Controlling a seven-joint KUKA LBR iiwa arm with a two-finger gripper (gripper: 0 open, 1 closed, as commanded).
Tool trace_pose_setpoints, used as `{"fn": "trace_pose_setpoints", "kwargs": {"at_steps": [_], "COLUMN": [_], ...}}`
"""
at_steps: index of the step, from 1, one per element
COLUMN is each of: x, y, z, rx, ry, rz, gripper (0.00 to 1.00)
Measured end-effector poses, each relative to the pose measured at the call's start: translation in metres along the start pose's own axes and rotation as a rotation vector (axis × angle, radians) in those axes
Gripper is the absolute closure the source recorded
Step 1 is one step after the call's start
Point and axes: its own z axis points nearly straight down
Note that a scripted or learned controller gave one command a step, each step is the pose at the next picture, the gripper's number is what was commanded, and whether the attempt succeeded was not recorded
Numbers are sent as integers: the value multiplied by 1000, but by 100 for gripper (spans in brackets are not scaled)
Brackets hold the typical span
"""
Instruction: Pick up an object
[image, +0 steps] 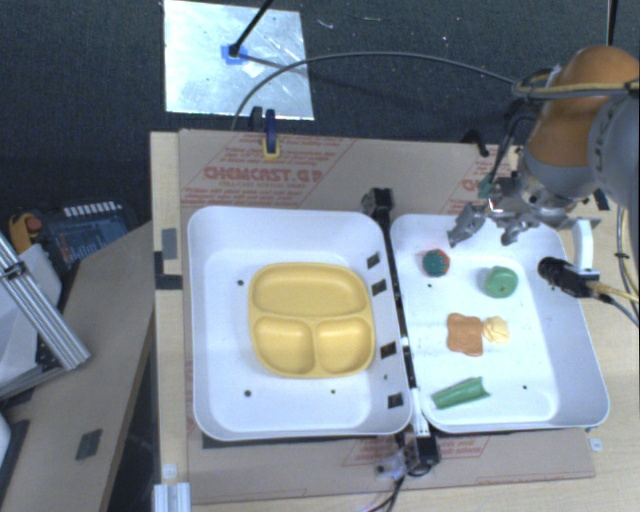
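two white bins (215, 330) on a cardboard-covered bench (330, 165), open empty claw (490, 228) above

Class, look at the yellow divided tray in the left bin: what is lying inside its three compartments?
The yellow divided tray shows bare yellow plastic in all three compartments. It covers the floor of the left bin beneath it, so anything under the tray cannot be seen.

You've got dark carpet floor (80, 90) w/ a shiny foil sheet (238, 58) far left-centre, a beige side table (90, 340) at left, and a cardboard sheet (300, 165) under the bins.
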Motion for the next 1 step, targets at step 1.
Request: {"fn": "trace_pose_setpoints", "kwargs": {"at_steps": [1], "x": [0], "y": [3], "z": [-9], "rx": [-14], "ry": [-2], "rz": [-2], "gripper": [0]}}
